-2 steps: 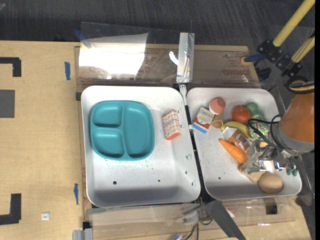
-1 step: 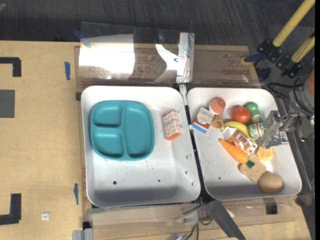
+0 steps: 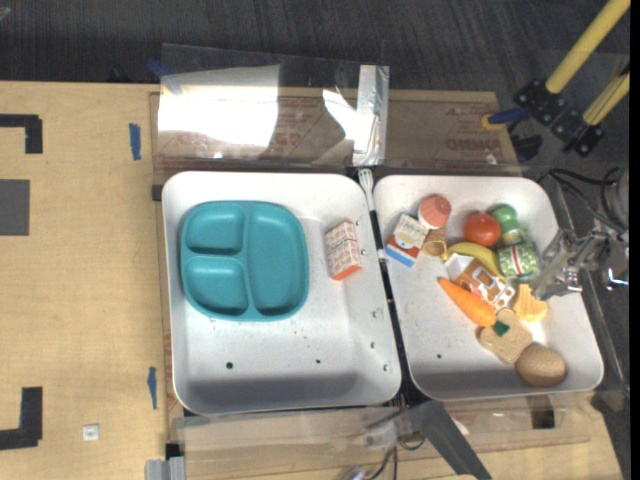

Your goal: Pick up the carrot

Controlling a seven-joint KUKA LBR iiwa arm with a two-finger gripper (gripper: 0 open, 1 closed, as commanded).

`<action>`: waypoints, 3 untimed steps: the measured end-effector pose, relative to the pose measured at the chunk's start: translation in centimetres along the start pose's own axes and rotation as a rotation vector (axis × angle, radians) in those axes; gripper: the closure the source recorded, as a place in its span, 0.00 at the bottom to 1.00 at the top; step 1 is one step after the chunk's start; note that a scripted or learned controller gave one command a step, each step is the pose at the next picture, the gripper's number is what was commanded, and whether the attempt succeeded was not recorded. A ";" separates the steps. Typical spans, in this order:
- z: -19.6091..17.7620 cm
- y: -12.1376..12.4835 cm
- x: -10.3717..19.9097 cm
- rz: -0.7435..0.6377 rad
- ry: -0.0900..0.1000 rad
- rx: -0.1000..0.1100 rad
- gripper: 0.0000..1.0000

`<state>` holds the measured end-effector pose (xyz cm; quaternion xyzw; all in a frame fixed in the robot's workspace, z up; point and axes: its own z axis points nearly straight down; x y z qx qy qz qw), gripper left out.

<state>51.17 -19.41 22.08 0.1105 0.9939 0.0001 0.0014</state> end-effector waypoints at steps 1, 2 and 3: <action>-10.8 -2.7 -1.8 -0.207 -0.011 0.003 1.00; -2.0 -3.5 2.5 -0.347 0.003 -0.002 1.00; -8.1 -2.2 -3.4 -0.556 -0.010 0.003 1.00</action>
